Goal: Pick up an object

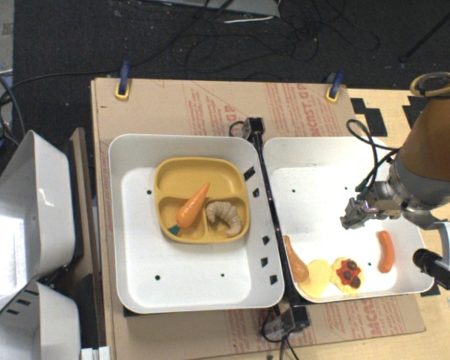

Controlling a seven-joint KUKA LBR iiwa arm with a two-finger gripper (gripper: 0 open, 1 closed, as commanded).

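From above, we see the gripper low over the right bin, its fingers too small and dark for us to tell their spread. A sausage lies just right of it, apart. In the left bin, a yellow plate holds a carrot and a shrimp.

gripper hangs over the right bin near a sausage; left bin bears a yellow plate with a carrot
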